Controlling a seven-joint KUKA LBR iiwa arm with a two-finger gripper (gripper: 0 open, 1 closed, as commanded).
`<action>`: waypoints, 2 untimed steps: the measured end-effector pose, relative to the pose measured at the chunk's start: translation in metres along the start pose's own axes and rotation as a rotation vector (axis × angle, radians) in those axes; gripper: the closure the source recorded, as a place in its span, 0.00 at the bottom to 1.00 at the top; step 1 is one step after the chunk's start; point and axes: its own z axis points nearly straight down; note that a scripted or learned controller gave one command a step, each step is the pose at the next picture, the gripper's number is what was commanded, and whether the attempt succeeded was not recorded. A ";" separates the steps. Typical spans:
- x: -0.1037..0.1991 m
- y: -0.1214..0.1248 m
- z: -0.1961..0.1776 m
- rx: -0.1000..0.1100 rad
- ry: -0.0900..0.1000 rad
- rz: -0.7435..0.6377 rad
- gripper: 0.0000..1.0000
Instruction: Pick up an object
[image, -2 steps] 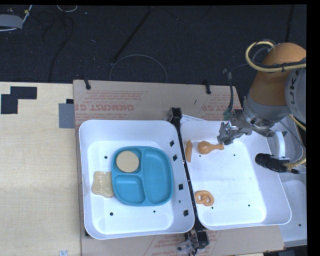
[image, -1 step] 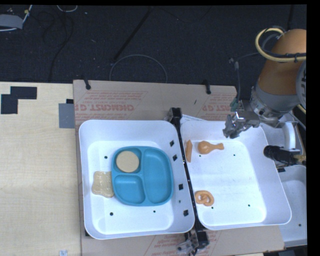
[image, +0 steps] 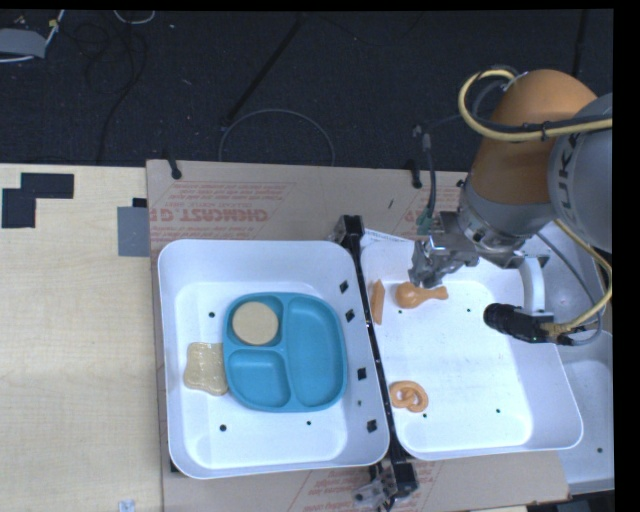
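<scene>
My gripper (image: 428, 272) hangs over the back of the right bin (image: 470, 430), its tip right above an orange chicken-leg-shaped toy (image: 417, 295). I cannot make out the gap at its tip, and nothing shows as lifted. An orange stick-like piece (image: 377, 301) lies along that bin's left wall. A pretzel-shaped toy (image: 408, 397) rests near the bin's front left. In the left bin (image: 190, 440) sits a blue divided tray (image: 300, 360) with a tan round cookie (image: 254, 322) in one compartment. A pale waffle-like piece (image: 205, 368) lies beside the tray's left edge.
The arm (image: 520, 150) reaches in from the right over the right bin's back corner. A black cylindrical part (image: 515, 321) with cables sticks out above the bin's right side. A black divider (image: 365, 350) runs between the bins.
</scene>
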 end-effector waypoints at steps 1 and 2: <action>0.045 -0.005 0.011 0.000 0.000 0.000 1.00; 0.089 0.000 0.021 0.001 -0.001 0.000 1.00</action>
